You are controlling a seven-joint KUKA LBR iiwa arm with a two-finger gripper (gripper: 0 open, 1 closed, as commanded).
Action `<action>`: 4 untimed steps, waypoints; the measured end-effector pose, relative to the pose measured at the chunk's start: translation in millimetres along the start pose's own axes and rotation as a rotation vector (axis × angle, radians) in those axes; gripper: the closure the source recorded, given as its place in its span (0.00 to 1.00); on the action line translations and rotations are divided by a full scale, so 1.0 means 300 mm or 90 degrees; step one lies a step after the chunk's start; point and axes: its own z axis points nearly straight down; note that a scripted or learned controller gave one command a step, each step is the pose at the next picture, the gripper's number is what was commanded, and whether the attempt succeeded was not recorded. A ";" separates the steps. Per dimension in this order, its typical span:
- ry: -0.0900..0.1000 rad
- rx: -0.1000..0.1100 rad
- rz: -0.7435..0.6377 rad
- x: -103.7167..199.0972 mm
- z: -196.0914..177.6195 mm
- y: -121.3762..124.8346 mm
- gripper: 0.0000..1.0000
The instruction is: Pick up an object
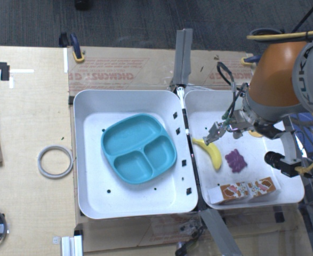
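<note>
Reaching in from the right, orange-banded wrist bent down-left, hand (211,135) low with fingertips slightly apart, gripping nothing.

Divided plate (139,155) in left bin (87,143); banana (211,152), grape bunch (235,160), carton (242,191) in right bin (199,111); tape ring (55,161) left on desk (28,116)

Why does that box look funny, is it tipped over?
Yes, it looks odd. The snack box lies on its side against the near wall of the right bin, tilted at a slant. The banana and purple grapes lie loose beside it.
</note>
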 end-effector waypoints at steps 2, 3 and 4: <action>0.000 0.002 0.186 0.025 0.003 -0.008 0.00; -0.001 0.000 0.043 -0.201 0.034 0.016 0.00; -0.001 0.000 0.047 -0.371 0.148 0.060 0.00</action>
